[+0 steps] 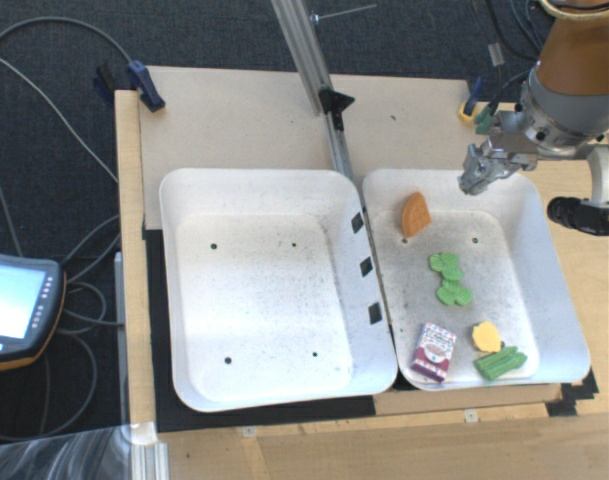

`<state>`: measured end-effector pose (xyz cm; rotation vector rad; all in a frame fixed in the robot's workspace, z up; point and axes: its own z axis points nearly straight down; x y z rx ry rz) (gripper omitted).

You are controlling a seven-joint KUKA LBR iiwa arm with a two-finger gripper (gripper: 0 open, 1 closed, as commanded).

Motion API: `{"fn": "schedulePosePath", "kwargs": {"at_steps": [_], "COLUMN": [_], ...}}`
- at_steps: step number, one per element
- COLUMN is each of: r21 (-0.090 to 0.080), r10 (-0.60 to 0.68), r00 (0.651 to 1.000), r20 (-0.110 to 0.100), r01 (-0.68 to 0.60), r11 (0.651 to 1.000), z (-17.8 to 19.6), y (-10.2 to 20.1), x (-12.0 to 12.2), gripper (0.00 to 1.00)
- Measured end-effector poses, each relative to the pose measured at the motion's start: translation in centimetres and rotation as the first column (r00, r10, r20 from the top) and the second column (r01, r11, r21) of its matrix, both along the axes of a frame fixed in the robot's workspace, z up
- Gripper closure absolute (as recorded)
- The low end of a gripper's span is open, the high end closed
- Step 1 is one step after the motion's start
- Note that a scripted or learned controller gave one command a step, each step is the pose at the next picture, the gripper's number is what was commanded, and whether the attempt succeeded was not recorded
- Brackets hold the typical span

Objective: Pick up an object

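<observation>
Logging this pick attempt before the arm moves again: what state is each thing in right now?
gripper: above the right bin's far edge, nothing seen between its fingers
orange piece: lying in right bin, untouched
green pieces: lying mid-bin
pink packet: flat at near edge
yellow piece: resting beside green bundle

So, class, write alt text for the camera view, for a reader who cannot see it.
A grey and orange robot arm's gripper hovers over the far edge of the right white bin, which holds an orange wedge, a green toy, a small printed packet, a yellow piece and a green bundle. The left white bin sits beside it.
</observation>
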<state>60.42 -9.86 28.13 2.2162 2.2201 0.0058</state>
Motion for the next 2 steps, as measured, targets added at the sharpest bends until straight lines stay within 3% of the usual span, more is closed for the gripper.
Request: {"fn": "schedulePosePath", "kwargs": {"at_steps": [2], "r21": [0.004], "r10": [0.005], "r00": [1.0], "r20": [-0.01], "r01": [-0.005], "r11": [1.0], "z": [-2.0], "y": [10.1], "x": [0.1], "gripper": [1.0]}}
